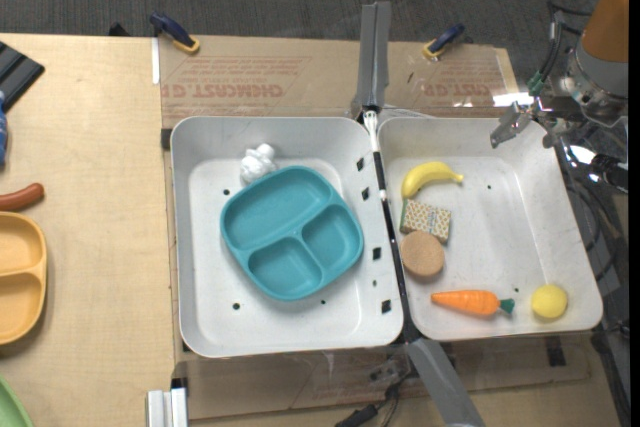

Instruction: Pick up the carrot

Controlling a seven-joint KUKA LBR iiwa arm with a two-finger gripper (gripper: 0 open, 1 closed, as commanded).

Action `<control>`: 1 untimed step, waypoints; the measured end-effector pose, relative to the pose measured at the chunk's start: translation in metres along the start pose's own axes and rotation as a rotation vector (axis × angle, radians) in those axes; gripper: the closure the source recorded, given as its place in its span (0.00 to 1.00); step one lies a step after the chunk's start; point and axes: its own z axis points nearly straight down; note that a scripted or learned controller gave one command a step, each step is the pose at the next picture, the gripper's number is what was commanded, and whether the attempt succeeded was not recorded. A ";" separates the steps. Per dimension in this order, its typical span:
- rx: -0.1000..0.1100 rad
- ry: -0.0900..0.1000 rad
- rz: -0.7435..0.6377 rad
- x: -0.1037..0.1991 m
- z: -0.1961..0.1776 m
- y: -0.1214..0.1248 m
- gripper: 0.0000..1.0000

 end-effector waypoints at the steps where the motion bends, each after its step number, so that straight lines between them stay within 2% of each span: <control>1: 0.000 0.000 -0.142 -0.032 0.038 -0.084 0.00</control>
